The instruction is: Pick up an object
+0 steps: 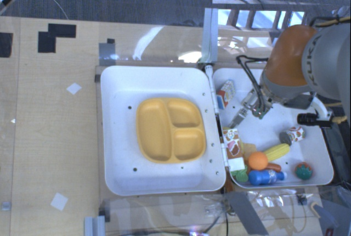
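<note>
Hovering over right bin (323, 177), hand (240, 117) empty.

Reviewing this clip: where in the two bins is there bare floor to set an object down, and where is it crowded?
Bare floor rings the yellow divided tray in the left bin, widest along its near and left walls. In the right bin, the near end is crowded: orange, blue bottle, corn, green ball.
</note>
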{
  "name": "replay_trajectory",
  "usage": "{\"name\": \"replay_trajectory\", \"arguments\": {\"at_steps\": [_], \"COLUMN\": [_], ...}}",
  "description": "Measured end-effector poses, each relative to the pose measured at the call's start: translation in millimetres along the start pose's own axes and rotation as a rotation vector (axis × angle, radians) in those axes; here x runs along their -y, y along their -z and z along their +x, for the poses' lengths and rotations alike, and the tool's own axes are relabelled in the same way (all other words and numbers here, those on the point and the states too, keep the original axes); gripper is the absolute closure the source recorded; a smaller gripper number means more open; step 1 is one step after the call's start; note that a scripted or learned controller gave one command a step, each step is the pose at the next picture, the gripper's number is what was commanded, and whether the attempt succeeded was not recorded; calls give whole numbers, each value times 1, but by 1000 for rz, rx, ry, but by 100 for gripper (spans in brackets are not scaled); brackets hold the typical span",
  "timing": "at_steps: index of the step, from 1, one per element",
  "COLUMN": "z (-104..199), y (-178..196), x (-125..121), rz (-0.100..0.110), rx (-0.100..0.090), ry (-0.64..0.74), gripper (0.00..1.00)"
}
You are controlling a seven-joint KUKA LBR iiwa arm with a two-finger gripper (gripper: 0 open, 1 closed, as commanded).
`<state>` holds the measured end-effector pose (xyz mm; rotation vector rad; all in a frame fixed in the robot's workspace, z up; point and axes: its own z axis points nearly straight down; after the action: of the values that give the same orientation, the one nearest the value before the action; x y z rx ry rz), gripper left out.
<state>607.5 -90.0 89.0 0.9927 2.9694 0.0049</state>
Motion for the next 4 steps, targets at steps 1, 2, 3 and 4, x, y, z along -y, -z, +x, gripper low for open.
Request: {"name": "replay_trajectory", "arguments": {"at_steps": [1, 2, 3, 4], "z": [-44, -17, -17, -87], "y": [39, 105, 107, 71], "x": [82, 134, 132, 77], "rz": [3, 2, 4, 3], "rx": [2, 3, -2, -2], "ry": [313, 208, -81, -328], "gripper": [0, 0, 0, 0]}}
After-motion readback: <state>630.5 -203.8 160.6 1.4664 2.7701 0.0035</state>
